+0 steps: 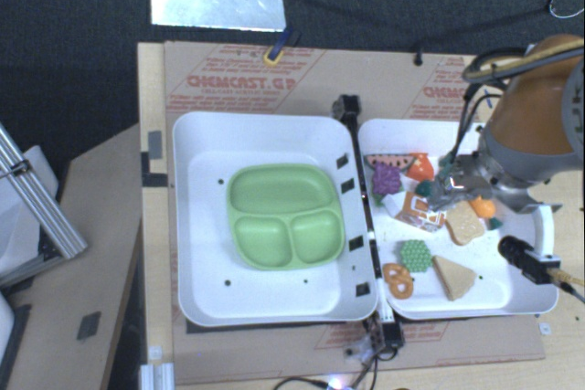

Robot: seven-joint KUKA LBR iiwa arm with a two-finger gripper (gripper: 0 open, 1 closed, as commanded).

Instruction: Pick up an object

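A: Progress?
B: Nothing lifted yet. Claw point(450, 187) is low in the right bin point(526, 292), over the toys near the card point(422, 211) and bread point(464, 226).
A: Claw state?
B: Can't tell. Grasp and lift are left.

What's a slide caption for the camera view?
Gripper low over toy food in the right bin; green divided tray sits in the left bin.
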